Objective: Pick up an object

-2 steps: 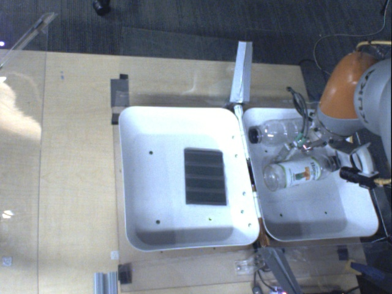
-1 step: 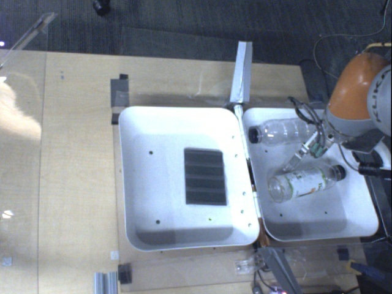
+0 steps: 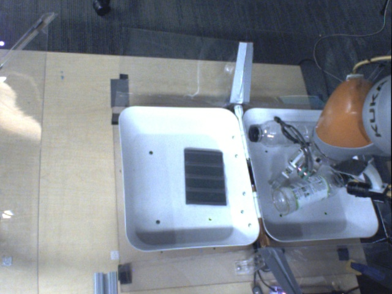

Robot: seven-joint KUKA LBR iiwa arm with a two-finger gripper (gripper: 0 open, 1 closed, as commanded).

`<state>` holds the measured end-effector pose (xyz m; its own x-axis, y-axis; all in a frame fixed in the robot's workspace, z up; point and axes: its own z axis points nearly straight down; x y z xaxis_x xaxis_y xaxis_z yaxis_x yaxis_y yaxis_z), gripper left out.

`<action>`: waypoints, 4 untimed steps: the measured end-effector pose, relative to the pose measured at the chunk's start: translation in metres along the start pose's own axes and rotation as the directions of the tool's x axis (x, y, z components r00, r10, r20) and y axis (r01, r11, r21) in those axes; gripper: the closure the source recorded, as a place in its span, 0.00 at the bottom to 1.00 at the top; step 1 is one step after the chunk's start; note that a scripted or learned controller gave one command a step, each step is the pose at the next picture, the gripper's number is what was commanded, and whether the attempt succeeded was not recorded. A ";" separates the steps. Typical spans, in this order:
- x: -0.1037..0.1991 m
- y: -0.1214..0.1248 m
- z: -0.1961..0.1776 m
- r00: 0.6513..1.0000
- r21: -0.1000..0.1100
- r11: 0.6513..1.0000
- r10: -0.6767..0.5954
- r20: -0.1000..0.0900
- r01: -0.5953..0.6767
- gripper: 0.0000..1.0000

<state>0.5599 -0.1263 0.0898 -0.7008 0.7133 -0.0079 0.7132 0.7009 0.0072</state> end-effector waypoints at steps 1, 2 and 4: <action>0.018 0.029 0.000 0.999 -0.003 0.999 -0.055 0.003 0.055 0.00; 0.019 0.088 -0.097 0.997 0.000 0.997 -0.077 -0.001 0.077 0.00; 0.008 0.092 -0.096 0.971 0.002 0.971 0.240 -0.001 -0.240 0.00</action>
